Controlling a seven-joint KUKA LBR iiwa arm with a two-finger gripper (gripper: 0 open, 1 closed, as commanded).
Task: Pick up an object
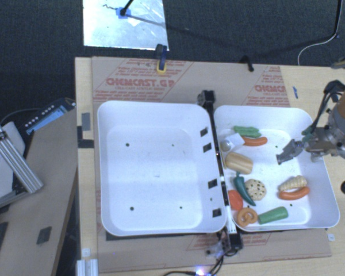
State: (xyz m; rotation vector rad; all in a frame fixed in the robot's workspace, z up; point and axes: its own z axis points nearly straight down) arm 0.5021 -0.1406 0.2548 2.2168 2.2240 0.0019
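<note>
Glossy white plastic bins [155, 114] sit on matt cardboard [144, 79].

2 white bins [155, 111]; 1 gripper [288, 152]; in the right-hand bin, about 10 toy foods [239, 163], among them 1 cookie [255, 188] and 1 pretzel [246, 216].

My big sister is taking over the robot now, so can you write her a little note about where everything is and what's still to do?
Gripper: over the right bin, near its right side, with nothing between its fingers that I can see; open or shut is too blurry to tell.
Things: all in the right bin. Bread roll, cookie, pretzel and green pepper sit on the left side; a green piece lies at the front; sausage lies at the back.
Done: nothing lifted yet.
Left: come down on one item, grip it and lift it.
</note>
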